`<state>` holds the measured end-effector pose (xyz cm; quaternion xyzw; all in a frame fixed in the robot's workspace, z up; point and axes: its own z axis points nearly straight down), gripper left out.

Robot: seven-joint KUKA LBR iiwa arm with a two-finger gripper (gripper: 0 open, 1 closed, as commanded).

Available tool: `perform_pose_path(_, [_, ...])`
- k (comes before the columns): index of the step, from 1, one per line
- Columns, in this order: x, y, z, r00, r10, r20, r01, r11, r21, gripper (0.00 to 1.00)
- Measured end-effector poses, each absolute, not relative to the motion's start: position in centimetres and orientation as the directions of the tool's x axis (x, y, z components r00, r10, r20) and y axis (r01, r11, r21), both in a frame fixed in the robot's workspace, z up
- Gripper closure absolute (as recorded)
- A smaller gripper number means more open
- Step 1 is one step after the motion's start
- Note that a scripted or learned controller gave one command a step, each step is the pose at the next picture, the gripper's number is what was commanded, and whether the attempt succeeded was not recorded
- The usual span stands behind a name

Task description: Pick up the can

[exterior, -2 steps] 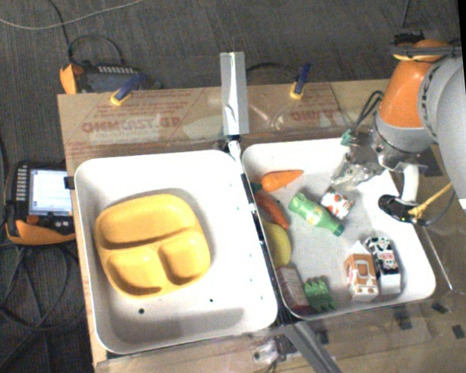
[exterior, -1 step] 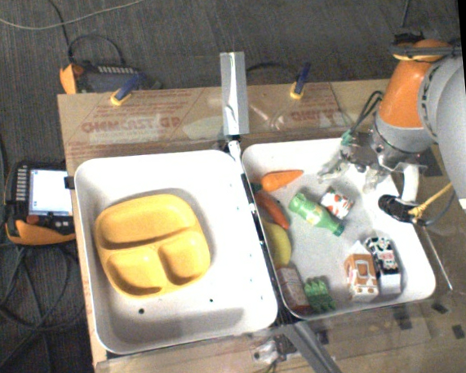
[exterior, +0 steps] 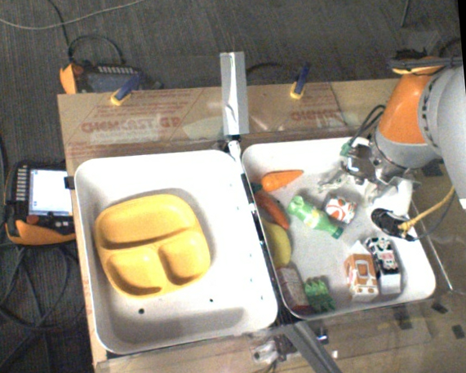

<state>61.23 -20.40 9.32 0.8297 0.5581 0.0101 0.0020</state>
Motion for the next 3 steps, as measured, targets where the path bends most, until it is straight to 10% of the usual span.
perform_pose_path(1, [60.98, -20.68, 9.99, 0.377, 0.926, 0.006, 0.926, -0.377, 0.011, 1.0])
perform_pose_path(2, [61.05, -20.4, 9.99, 0.375, 0.927, 0.009, 0.927, -0.375, 0.009, 0.0])
perform_pose_path(3, [61.68, -20.42, 9.28, 0.405, 0.914, 0.015, 0.914, -0.405, 0.002, 0.0])
